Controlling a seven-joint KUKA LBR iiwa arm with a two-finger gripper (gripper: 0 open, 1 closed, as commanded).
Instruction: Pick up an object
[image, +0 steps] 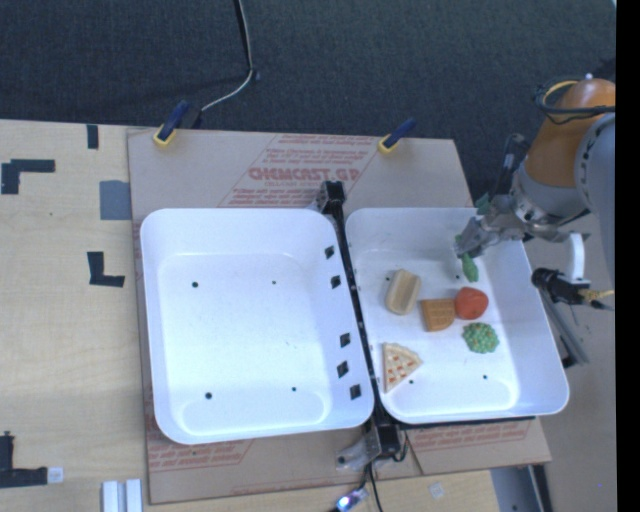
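Green piece (469, 268) hangs at the gripper (468, 248) over the right bin (530, 400), far edge. You can take the jaws as closed on it, so pickup looks mostly done; clearing the bin remains.

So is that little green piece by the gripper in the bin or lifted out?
Cannot tell for sure. The green piece sits right under the gripper, over the right bin, but whether it rests on the floor or hangs isn't clear.

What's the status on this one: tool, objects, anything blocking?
Tool over right bin, far side, at a small green piece; grip unclear. Tomato, broccoli, bread pieces loose in the bin. Nothing blocking.
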